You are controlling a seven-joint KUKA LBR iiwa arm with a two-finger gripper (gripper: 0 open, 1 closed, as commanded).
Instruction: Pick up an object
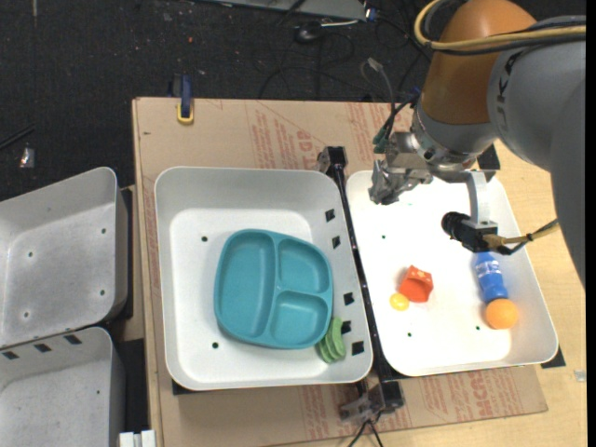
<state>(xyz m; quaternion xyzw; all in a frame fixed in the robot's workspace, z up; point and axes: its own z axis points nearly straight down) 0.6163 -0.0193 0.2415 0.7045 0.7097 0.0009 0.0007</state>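
Observation:
My gripper (385, 190) hangs over the far left part of the right bin (445, 347), with nothing visible between its fingers. Nearer the front of that bin lie a red-orange block (418, 282) and a small yellow piece (399, 302). A blue bottle (487, 276) and an orange ball (501, 314) rest by the right wall. The left bin (186, 212) holds a teal divided plate (273, 289) with a green object (331, 341) at its near right edge.
The two bins sit side by side on a brown board (242, 128). Grey-white tray lids (56, 250) lie off the board on the left. A yellow and blue clamp (185, 101) grips the board's far edge.

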